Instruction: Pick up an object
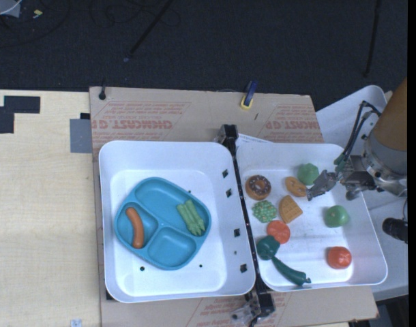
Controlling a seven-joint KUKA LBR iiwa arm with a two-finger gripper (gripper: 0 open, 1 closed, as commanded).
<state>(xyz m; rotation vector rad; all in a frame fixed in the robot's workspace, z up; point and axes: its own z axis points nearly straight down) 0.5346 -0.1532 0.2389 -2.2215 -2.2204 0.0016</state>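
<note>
While the gripper (pixel 320 184) hangs seemingly spread and empty, the orange wedge (pixel 290 209) just beside it looks light, stiff, perhaps slick; grasp its flat sides.

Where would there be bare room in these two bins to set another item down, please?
Left bin: bare floor rings the blue divided plate, widest along the near wall and the right side. Right bin: a free patch lies between the red tomato, the orange-red ball and the green ball. It is crowded around the doughnut, near the gripper.
</note>
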